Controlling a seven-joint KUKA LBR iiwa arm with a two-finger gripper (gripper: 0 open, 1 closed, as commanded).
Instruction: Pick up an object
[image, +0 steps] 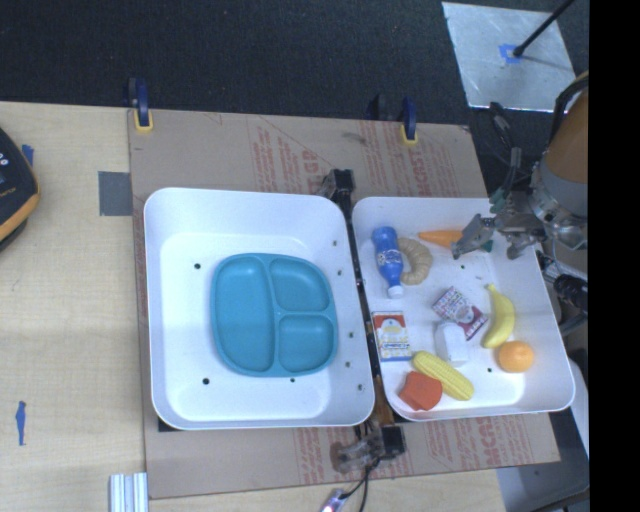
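The right bin (540, 400) holds several small items: a blue bottle (388, 258), a tan piece (419, 259), an orange carrot (438, 238), a red-and-white packet (459, 306), a banana (500, 315), an orange (514, 356), a corn cob (443, 374), a red block (422, 391) and a small carton (391, 335). My gripper (495, 243) hovers over the bin's far right corner, just right of the carrot. Its two fingers are spread apart, open, with nothing between them.
The left bin (170, 390) holds a blue divided plate (275, 312). Both bins sit on a brown cardboard sheet (260, 150) held by blue clamps (141, 103). A black-and-yellow device (14, 190) lies at the bench's far left.
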